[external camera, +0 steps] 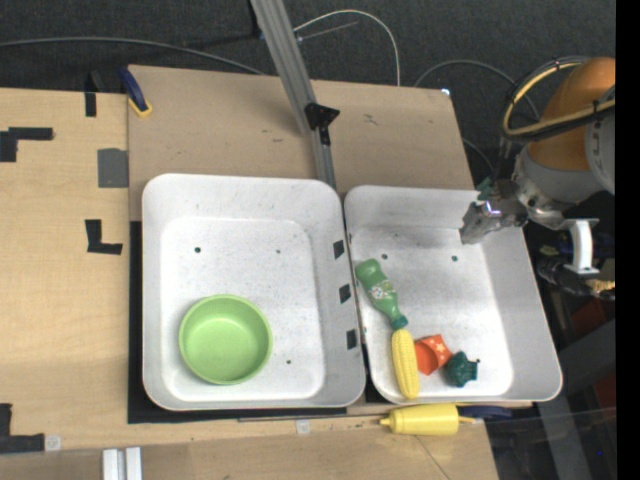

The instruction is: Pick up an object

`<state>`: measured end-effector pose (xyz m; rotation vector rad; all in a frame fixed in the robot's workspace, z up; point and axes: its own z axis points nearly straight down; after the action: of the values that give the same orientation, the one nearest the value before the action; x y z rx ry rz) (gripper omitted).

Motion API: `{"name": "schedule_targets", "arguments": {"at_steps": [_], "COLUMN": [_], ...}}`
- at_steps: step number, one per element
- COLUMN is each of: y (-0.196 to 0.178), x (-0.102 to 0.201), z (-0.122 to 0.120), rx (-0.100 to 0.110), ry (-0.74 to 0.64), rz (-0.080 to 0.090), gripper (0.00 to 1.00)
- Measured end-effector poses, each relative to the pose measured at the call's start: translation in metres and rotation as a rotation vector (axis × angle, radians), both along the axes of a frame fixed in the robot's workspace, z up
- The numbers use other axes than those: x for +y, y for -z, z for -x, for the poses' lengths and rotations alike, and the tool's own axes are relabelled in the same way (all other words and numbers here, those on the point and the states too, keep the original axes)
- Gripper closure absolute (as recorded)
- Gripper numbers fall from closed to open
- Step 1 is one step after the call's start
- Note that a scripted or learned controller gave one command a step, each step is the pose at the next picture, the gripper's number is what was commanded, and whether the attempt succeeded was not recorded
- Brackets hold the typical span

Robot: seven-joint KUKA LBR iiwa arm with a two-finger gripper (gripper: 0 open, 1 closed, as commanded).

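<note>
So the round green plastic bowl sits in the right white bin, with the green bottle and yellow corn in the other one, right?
Not quite. The camera view shows the round green plastic bowl in the left white bin; the green bottle and yellow corn lie in the right white bin.

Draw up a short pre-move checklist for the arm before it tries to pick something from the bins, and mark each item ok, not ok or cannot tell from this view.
1. Gripper is over a bin: ok, it sits above the upper right part of the right bin.
2. Gripper holds nothing yet: cannot tell.
3. Targets lie in reach in that bin: ok, green bottle, corn cob, orange piece and dark green toy are there.
4. Targets stand apart: not ok, corn cob, orange piece and bottle crowd together.
5. Green bowl lies alone in the left bin: ok.
</note>
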<state>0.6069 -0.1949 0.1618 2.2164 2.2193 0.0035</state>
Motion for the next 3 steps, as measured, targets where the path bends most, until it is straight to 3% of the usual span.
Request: {"name": "schedule_targets", "arguments": {"at_steps": [2, 3], "y": [-0.099, -0.095], "x": [0.014, 0.072], "z": [-0.005, -0.003], "rx": [0.000, 0.006], "ry": [-0.002, -0.005], "rz": [0.000, -0.003], "gripper": [1.00, 1.00]}}
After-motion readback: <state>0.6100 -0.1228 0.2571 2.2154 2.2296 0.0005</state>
